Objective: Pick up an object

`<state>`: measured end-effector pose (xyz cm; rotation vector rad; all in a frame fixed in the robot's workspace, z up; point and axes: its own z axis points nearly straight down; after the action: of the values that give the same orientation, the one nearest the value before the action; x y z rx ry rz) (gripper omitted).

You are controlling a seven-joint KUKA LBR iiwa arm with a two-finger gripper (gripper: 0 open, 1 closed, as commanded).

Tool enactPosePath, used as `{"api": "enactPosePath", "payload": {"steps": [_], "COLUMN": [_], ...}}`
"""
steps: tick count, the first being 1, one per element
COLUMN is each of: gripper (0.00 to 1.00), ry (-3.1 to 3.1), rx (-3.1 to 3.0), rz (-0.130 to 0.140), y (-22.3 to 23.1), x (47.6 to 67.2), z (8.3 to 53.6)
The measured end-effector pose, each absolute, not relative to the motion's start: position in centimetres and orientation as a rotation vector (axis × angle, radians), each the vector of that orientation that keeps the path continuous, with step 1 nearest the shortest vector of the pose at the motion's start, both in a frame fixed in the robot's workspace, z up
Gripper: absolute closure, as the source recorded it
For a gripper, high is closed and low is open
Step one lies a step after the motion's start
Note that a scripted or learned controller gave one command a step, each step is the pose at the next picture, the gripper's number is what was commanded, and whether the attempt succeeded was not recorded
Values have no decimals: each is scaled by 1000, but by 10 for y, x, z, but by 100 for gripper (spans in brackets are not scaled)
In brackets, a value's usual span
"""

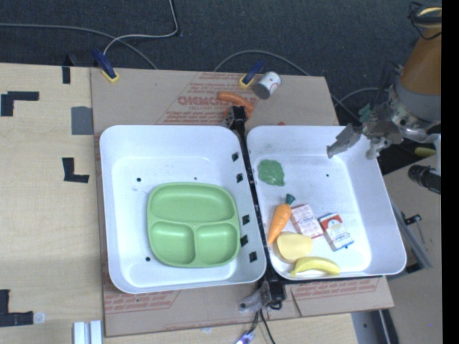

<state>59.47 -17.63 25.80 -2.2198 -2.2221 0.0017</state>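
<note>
Camera view: arm (pixel 419 70) reaches in from right, gripper (pixel 356 142) above right bin's (pixel 380 213) far right edge, nothing between fingers; jaws spread apart. Right bin has green blob (pixel 271 171) near its left wall, carrot (pixel 280 221) w/ tip toward front, 2 small cartons (pixel 321 226) just right of carrot, yellow lump (pixel 293 246) & banana (pixel 315 266) at front. Left bin (pixel 125 156) has green tray (pixel 193 223) w/ 3 compartments
</note>
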Motion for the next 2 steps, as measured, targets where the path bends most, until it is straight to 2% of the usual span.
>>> {"api": "enactPosePath", "payload": {"steps": [1, 2], "gripper": [0, 0], "ry": [-2221, -2223], "rx": [-2217, -2221], "rz": [3, -2], "y": [-129, -98], "x": [575, 556], "z": [162, 86]}}
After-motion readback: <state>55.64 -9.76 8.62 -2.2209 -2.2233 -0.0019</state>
